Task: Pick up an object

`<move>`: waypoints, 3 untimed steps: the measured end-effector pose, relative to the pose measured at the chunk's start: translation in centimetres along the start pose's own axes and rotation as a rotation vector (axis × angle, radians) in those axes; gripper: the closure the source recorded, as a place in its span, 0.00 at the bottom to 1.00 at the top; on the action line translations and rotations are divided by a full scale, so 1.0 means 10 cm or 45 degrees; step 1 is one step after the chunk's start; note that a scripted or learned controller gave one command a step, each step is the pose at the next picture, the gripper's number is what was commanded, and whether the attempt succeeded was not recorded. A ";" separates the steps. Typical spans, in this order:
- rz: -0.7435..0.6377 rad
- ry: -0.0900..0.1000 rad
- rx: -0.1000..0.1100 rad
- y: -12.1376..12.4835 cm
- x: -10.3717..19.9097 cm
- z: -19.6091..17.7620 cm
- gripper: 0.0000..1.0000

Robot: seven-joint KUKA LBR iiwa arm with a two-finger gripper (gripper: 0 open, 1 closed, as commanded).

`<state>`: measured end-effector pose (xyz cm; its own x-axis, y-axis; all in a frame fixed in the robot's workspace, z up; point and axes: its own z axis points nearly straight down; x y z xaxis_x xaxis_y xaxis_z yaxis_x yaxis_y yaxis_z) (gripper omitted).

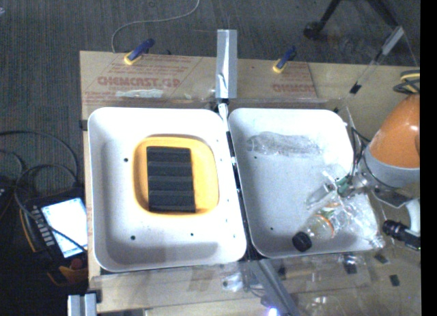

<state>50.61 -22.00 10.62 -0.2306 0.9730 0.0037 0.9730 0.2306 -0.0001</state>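
A clear plastic bottle (329,222) with a black cap lies on its side in the right bin (273,192), near the front right corner, its cap toward the front. Right above the bottle's far end, my gripper (343,185) reaches in from the right, partly hidden behind crinkled clear plastic. The arm's orange band (403,137) sits over the bin's right rim. A yellow tray-shaped object (176,175) with a black ridged insert lies flat in the middle of the left bin (113,226).
A crumpled clear plastic piece (283,145) lies near the back of the right bin. A grey post (226,62) stands behind the seam between the bins. Two blue-and-yellow clamps (138,51) hold the back board. Cables and a tablet (58,222) lie left of the bench.
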 end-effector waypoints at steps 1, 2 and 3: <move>0.000 0.002 -0.001 0.01 0.00 -0.08 1.00; 0.107 -0.006 0.000 0.45 0.35 -0.83 1.00; 0.175 -0.006 0.002 0.93 0.69 -0.91 1.00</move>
<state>58.10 -13.21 19.72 -0.0955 0.9954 -0.0008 0.9954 0.0955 -0.0016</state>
